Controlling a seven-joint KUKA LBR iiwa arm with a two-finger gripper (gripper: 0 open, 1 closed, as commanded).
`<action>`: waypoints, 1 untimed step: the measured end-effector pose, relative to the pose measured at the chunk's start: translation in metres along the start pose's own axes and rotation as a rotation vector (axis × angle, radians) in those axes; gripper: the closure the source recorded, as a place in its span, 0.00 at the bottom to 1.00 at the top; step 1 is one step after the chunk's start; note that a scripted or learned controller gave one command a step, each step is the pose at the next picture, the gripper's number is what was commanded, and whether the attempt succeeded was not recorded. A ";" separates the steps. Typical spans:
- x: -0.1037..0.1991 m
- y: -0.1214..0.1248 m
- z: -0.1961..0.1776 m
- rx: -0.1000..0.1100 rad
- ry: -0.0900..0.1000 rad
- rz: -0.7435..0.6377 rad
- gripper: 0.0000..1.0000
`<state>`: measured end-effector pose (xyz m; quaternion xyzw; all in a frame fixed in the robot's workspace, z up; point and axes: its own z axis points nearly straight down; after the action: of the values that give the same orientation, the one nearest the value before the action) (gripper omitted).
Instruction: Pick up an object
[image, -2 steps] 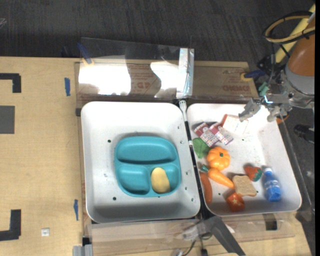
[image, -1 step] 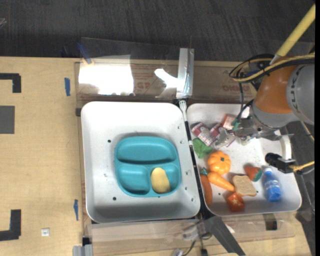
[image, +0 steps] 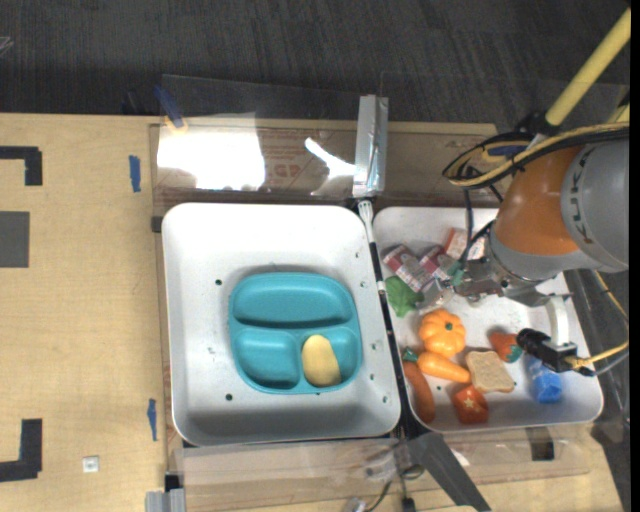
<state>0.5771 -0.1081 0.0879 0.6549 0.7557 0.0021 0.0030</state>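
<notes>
My gripper (image: 466, 282) hangs low over the back of the right bin (image: 590, 405), just above and right of an orange pumpkin (image: 442, 331). A crinkled red and white packet (image: 418, 264) lies to the gripper's left, with a green piece (image: 400, 296) beside it. Nearer the front lie an orange carrot (image: 443, 367), a bread slice (image: 490, 372), a red tomato (image: 470, 403) and a reddish sausage (image: 421, 393). A blue block (image: 546, 386) and a small red piece (image: 503, 343) sit at the right.
The left bin (image: 190, 300) holds a teal divided plate (image: 262, 305) with a yellow potato (image: 320, 360) in its lower right compartment. A raised divider (image: 382, 300) separates the two bins. A clear panel (image: 260, 150) stands behind them.
</notes>
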 end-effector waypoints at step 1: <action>-0.002 0.002 -0.013 -0.008 -0.002 0.003 1.00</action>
<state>0.5794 -0.1093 0.1004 0.6559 0.7548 0.0042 0.0064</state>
